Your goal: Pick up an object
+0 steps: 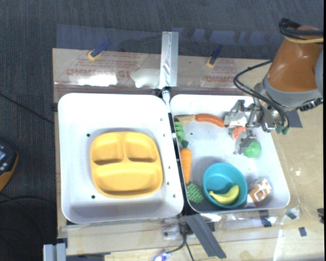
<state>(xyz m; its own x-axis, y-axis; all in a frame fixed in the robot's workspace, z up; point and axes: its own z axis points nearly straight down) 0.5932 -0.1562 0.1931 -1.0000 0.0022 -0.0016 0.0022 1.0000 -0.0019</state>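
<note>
Several toys crowd the right bin (280, 173), and the gripper (243, 135) hovers over a small green ball (252, 149) near the bin's right wall. Whether it is wide or narrow, I cannot tell. It should probably centre on the ball before descending, keeping off the orange-red toy (209, 119) and the blue bowl (224, 184).

A single fixed camera is looking down on the bench (293, 167) from above at a slight slant, standing far enough off to be taking in both white bins whole: the left bin (70, 162) and the right bin (277, 173) are lying side by side across mid-frame, dark floor is showing beyond, and the arm (296, 64) is entering from the right edge.
</note>
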